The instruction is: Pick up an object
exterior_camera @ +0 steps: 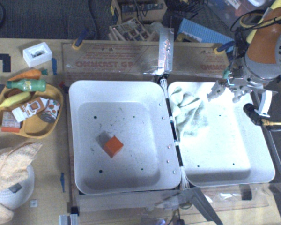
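Still early: end effector (227, 89) spread wide, holding nothing, over right bin (234, 165) upper edge. Cloth (188, 110) beside it, orange block (114, 146) in left bin (117, 90) both unlifted.

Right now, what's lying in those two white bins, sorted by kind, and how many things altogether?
Orange block, in the left bin: 1
Pale green-and-white cloth, in the right bin: 1
Total: 2
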`<move>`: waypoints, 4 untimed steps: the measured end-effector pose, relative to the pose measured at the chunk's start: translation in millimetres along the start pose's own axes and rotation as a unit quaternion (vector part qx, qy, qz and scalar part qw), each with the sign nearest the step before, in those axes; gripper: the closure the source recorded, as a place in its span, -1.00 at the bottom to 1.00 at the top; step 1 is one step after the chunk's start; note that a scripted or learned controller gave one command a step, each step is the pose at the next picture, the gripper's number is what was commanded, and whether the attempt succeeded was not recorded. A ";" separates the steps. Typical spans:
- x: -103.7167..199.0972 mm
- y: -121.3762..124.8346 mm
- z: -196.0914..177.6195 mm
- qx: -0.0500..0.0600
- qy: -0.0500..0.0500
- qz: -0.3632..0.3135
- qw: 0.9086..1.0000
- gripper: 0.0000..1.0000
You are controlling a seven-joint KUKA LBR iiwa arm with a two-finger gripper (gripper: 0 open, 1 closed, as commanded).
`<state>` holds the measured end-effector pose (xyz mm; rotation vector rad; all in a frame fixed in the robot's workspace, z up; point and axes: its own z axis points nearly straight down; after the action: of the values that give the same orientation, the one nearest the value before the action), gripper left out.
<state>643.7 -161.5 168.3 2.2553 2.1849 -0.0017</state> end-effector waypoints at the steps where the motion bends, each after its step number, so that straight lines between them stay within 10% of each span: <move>1: 36.7 -2.4 75.1 -0.001 0.000 0.005 1.000 -1.00; 2: -22.1 -6.0 79.2 -0.006 -0.001 -0.023 1.000 -1.00; 4: -23.5 -40.4 30.4 0.002 0.001 -0.051 0.999 -1.00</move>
<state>602.6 -183.8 138.0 2.1451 2.2999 -0.0027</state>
